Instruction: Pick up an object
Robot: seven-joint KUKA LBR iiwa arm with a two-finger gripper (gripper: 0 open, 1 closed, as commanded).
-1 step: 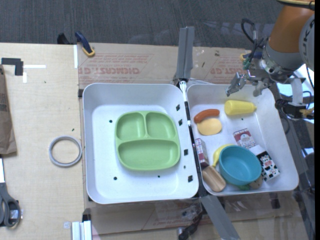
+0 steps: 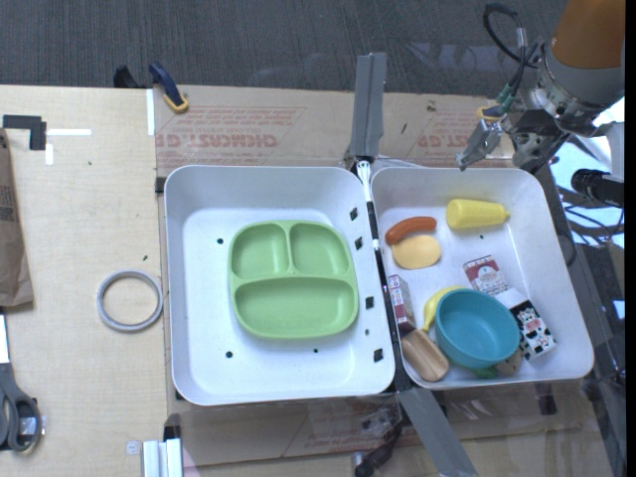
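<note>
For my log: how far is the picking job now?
Nothing looks done yet. The gripper hangs above the right bin's far rim with nothing between its fingers. The yellow object, sausage and blue bowl lie in that bin. Descent and grasp remain.

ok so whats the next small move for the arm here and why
Probably bring the gripper down and forward into the right bin, toward the yellow corn-shaped toy. The gripper hangs above the bin's back rim with nothing between its fingers, and that toy looks like the closest item, lying apart from the others.
</note>
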